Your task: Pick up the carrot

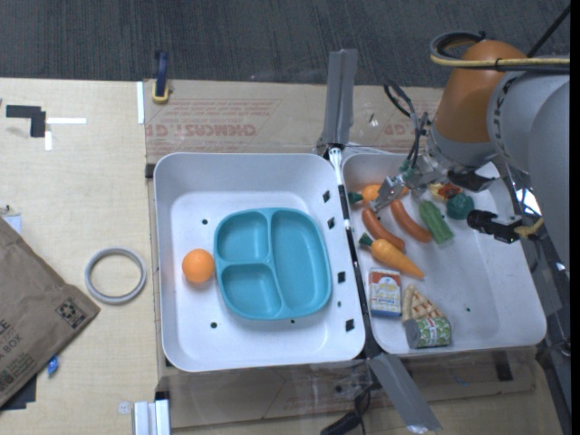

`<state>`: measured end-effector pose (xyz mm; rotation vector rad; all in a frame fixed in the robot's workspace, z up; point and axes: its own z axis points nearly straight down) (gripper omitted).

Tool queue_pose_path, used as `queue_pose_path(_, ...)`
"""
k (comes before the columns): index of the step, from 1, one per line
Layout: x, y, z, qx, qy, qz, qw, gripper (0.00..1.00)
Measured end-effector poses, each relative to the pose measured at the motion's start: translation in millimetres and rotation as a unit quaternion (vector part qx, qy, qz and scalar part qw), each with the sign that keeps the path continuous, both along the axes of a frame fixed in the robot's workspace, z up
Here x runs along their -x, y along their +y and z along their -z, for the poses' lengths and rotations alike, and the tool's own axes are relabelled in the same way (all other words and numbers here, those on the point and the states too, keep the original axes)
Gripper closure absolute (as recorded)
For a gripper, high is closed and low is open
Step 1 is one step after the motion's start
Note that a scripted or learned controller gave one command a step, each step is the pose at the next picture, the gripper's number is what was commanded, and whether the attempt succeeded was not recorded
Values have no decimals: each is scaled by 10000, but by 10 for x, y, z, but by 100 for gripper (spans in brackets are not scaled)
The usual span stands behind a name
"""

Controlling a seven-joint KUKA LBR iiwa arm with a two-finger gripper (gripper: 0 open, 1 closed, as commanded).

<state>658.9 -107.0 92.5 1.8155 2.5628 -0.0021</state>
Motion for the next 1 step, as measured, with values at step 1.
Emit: queue_pose_path(1,-4,-12,-99,7,-10,11,10000,100)
